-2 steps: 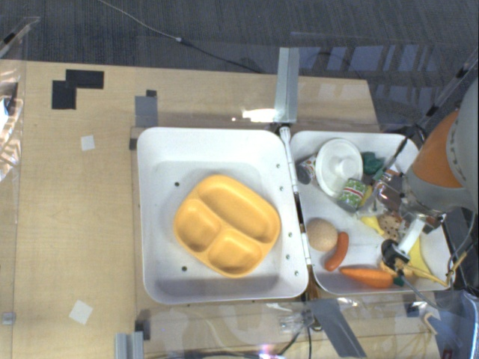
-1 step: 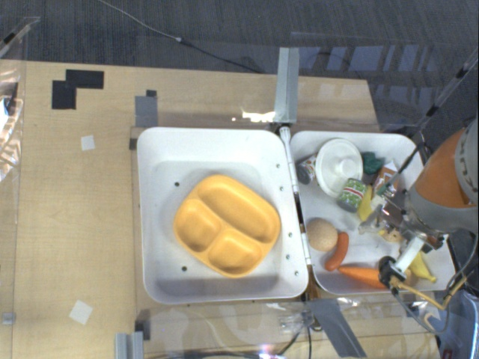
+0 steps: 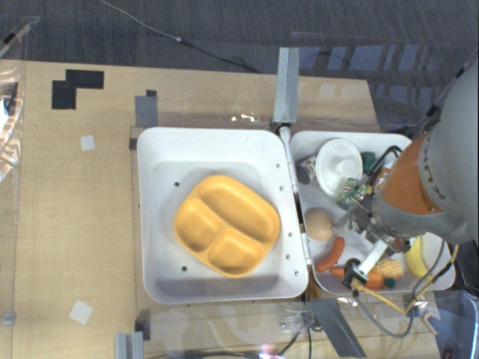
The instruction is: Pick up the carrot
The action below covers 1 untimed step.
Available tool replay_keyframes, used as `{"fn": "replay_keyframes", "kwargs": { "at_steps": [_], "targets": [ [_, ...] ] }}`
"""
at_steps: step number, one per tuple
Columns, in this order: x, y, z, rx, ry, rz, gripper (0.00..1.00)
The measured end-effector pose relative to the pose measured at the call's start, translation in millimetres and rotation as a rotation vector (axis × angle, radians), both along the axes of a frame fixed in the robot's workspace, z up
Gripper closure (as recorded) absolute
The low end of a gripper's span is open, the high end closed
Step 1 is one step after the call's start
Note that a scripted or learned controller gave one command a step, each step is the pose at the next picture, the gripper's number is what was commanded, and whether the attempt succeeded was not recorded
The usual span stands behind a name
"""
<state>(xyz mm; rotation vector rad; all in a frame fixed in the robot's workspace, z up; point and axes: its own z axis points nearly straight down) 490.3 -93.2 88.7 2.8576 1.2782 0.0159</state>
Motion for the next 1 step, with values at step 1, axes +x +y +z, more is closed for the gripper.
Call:
{"fn": "replay_keyframes", "kwargs": {
  "at_steps": [1],
  "targets": [
    [55.0,8.6,36.6,0.008,0.010,-0.213,0.00]
  ]
}}
